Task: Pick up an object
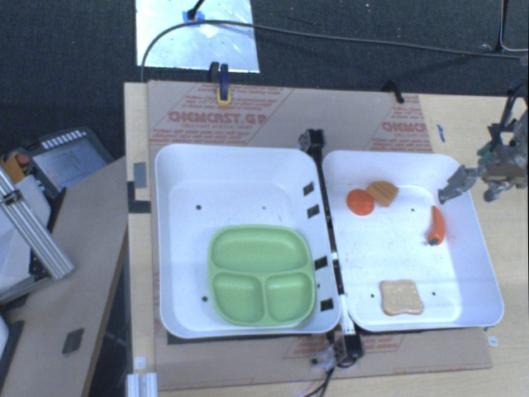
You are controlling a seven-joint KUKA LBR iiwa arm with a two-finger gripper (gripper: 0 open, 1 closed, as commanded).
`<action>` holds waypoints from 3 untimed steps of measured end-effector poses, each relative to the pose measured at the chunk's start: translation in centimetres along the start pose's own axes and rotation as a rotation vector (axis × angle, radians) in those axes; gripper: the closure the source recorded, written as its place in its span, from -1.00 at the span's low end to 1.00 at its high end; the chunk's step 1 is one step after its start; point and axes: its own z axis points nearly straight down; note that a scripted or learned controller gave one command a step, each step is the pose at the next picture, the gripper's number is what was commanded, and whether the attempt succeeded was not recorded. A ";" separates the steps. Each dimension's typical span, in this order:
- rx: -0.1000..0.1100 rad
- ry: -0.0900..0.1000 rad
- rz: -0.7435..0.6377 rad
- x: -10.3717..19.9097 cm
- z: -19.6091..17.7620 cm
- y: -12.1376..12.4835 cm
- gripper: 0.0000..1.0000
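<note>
Two shallow white bins sit side by side on the bench, the left bin (178, 172) and the right bin (479, 292) meeting along a dark central seam. The gripper (473, 184) hangs at the three o'clock edge of the scene, over the upper right rim of the right bin; two grey fingers (455, 186) splay apart with nothing between them, so the hand is released and carrying no object. Inside the right bin, an orange carrot (436, 225) lies roughly upright just below the gripper, at about five o'clock from it and apart from the fingertips. At nine o'clock from the carrot, well across the bin floor, a round red-orange tomato slice (360, 202) lies touching a tan ridged cracker (383, 193), which sits at its two o'clock. A slice of toast (402, 297) lies flat near the bin's six o'clock wall, well apart from the other three pieces. The left bin holds a green divided plate (261, 275) with three compartments, set toward its five o'clock corner. A yellow and blue clamp (223, 84) grips the board at twelve o'clock above the left bin.
</note>
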 end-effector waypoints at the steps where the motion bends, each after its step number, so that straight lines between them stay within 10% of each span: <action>1: -0.012 -0.003 -0.004 0.1 -0.7 0.2 -1.00; 3: -0.007 -0.001 -0.001 -0.2 10.8 -1.1 -1.00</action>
